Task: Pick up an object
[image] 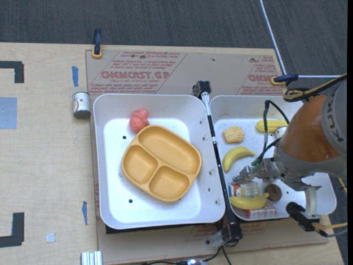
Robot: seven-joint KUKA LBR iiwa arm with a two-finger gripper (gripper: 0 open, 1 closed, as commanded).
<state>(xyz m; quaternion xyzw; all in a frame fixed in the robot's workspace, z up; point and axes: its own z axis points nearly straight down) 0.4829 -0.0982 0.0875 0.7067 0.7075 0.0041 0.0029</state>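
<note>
My gripper [251, 174] hangs low in the right bin [325, 200], on the grey arm with its orange band [311, 134]. Directly beneath and just in front of it lie a small white carton [245, 191], a yellow banana [249, 202] and a brown round piece [274, 192]. A second banana [238, 157] lies just left of the gripper, and a piece of corn [234, 133] sits behind that. A third yellow piece [268, 126] at the bin's back is partly hidden by the arm. I see nothing lifted off the bin floor.
The left bin [110, 148] holds a yellow divided plate [161, 163] and a pink object [138, 120] at its back. A small silver can [81, 104] stands outside that bin's left corner. A black divider [212, 137] runs between the bins.
</note>
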